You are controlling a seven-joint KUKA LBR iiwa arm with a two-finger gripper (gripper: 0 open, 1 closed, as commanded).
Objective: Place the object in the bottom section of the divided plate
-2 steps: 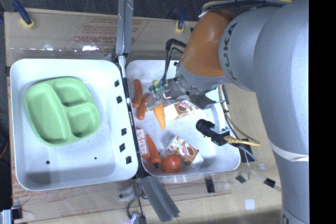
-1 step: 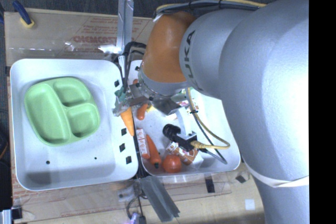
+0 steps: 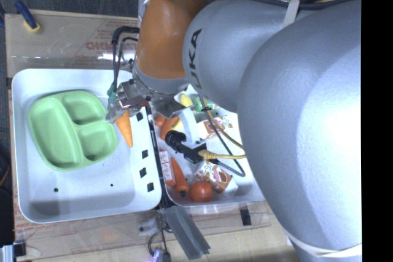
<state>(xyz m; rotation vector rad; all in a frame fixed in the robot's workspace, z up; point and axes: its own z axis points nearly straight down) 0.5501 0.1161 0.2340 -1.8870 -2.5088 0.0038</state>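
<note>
My claw (image 3: 121,108) hangs over the right edge of the left shallow white plastic bin (image 3: 37,205), close to the strip where the two bins meet. A small orange cone-shaped carrot piece (image 3: 125,129) sits right at my fingertips, its wide end up against them and its narrow tip pointing away below. It looks pinched between my fingers, so I read my claw as clamped on it, though the fingers themselves are dark and partly lost under my wrist.

Just to the left of my claw lies the pale green divided plastic plate (image 3: 58,132), resting flat on the floor of the left bin. It has one long section on its far left side and two smaller ones on the side nearest me. The carrot piece hangs just beside the plate's right rim, over the bin floor and outside every section.

To the right of my claw, and mostly under my grey arm with its orange band (image 3: 166,34), is the right shallow white plastic bin (image 3: 245,193). In it I can make out a round red tomato-like item (image 3: 201,192), a long orange carrot-shaped item (image 3: 178,173), a printed packet with red and white markings (image 3: 220,176), and a black cable with a yellow lead (image 3: 212,155) running off my wrist across them.

Both bins stand on the light wooden worktop (image 3: 61,34); far up and left of my claw a small blue and yellow clamp (image 3: 27,16) sits at its edge.
</note>
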